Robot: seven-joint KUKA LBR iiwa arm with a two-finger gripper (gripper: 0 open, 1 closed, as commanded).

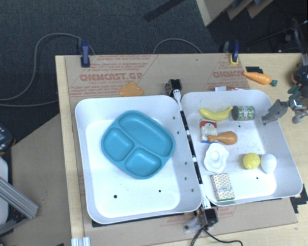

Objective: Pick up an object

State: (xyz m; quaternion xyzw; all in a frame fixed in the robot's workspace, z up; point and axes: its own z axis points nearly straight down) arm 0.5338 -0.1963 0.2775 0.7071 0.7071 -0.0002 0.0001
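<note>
The right bin (282,140) holds several small items: a yellow banana (215,113), a green-labelled can (244,113) lying on its side, a red and white carton (208,130), a brown drumstick (224,138), a white fried-egg toy (215,158), a yellow lemon (251,161), a white egg (268,163) and a patterned packet (222,187). My gripper (283,115) hangs over the bin's right rim, right of the can. It is open with nothing between its fingers.
The left bin (95,189) holds a blue divided plate (137,143). On the bench behind the bins lie a toy carrot (258,78) and an orange piece (131,89). Blue clamps (84,52) grip the far edge of the bench.
</note>
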